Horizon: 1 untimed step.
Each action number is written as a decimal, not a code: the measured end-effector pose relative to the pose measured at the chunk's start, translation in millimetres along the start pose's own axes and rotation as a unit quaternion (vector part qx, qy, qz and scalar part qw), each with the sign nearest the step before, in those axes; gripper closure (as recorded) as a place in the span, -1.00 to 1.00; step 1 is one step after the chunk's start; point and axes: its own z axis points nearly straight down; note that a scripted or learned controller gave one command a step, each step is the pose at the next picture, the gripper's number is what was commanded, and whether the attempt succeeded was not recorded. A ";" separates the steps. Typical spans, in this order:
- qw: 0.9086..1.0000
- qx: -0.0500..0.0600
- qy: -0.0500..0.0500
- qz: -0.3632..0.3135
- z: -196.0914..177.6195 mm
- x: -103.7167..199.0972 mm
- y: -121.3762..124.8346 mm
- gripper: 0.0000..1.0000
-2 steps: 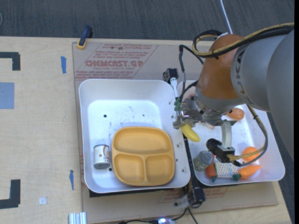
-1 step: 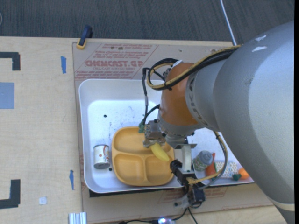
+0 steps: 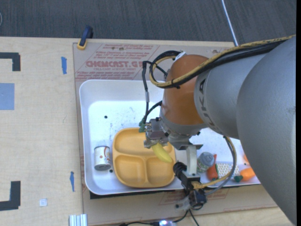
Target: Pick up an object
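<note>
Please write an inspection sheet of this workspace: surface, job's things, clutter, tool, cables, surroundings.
Surface: white bin on a pale wooden bench.
Job's things: yellow divided tray; small can to its left; yellow banana-like piece over the tray, under the arm.
Clutter: orange and grey items in the neighbouring bin, partly hidden.
Tool: tool low over the tray; finger state cannot be judged.
Cables: black and yellow cables loop over the orange band.
Surroundings: blue tape marks; dark floor.

Arm (image 3: 244, 93) covers the right bin (image 3: 221, 147) almost wholly — small toys (image 3: 211, 166) there partly hidden, unidentifiable. Yellow tray's (image 3: 136, 164) upper right corner hidden — arm cropped at right edge.
</note>
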 end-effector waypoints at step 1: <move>1.000 -0.001 0.000 -0.001 -10.0 0.7 1.0 1.00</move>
